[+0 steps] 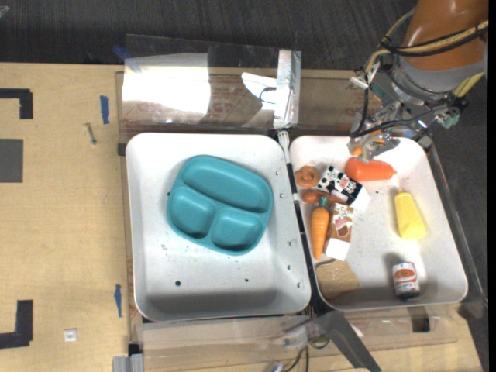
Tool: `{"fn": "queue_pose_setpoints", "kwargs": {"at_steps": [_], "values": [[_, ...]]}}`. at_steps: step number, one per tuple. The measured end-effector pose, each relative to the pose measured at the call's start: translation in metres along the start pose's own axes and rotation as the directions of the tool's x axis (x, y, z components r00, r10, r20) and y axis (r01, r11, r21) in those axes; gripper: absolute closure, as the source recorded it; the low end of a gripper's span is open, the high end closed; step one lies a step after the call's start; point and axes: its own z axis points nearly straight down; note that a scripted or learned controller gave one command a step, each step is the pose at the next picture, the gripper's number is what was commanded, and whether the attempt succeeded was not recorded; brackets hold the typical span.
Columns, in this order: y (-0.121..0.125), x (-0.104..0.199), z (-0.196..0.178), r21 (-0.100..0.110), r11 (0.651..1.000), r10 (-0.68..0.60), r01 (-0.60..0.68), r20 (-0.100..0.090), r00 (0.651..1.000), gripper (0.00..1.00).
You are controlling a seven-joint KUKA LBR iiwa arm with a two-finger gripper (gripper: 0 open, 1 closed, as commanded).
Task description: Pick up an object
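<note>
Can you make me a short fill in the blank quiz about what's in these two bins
1. The teal divided plate lies in the ____ bin.
2. The carrot lies along the right bin's ____ wall.
3. The yellow object lies between the small can and the ____ object under the pincer.

Missing words: left; left; orange

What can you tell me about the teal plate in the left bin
The teal plate is a rounded, plastic-looking divided tray with three compartments, one long one across its far side and two smaller ones nearer the camera. It lies flat and right side up, turned at a slant, roughly in the middle of the left bin, resting on the floor and touching nothing else.
</note>
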Motion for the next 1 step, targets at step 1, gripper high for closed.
{"fn": "queue_pose_setpoints", "kwargs": {"at_steps": [1], "values": [[0.0383,-0.019,-0.0066,0.001,1.0,-0.027,0.027,0.001,1.0,1.0]]}}
